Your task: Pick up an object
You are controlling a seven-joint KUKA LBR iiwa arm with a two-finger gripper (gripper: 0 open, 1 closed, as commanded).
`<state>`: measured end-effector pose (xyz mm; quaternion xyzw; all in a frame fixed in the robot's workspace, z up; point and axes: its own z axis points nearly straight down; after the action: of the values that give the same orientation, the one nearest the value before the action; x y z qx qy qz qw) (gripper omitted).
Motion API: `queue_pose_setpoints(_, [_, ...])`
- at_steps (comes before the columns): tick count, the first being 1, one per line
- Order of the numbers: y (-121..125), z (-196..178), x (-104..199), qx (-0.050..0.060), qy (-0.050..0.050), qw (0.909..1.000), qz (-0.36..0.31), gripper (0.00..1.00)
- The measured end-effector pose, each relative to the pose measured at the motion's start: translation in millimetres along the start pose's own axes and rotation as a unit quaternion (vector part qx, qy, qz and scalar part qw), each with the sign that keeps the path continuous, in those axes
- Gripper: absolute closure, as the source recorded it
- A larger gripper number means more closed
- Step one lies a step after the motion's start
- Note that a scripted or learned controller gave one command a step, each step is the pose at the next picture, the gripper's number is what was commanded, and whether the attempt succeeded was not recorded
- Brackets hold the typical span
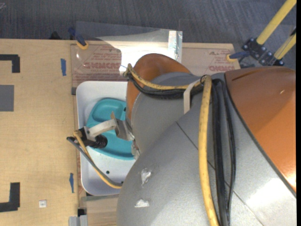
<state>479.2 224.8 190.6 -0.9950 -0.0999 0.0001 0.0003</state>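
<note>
Gripper (123, 130) hovering over teal bowl (109, 113) in bin (84, 98); finger state unclear (rigid, light, likely slippery: grip rim).

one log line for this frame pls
arm: over left bin | gripper: low over teal object | fingers: cannot tell | grasp: unconfirmed

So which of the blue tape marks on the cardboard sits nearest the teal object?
The lower one, beside the white bin's bottom-left corner. The upper mark lies farther from the teal object.
</note>
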Motion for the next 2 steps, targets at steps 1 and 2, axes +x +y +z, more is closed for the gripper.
queue_pose_setpoints(1, [-1.0,-100.5,0.3,0.0,0.0,0.9784,-0.207,1.0])
queue_pose_setpoints(2, [0.8,-37.4,0.9,-0.001,-0.001,1.0,0.0,1.0])
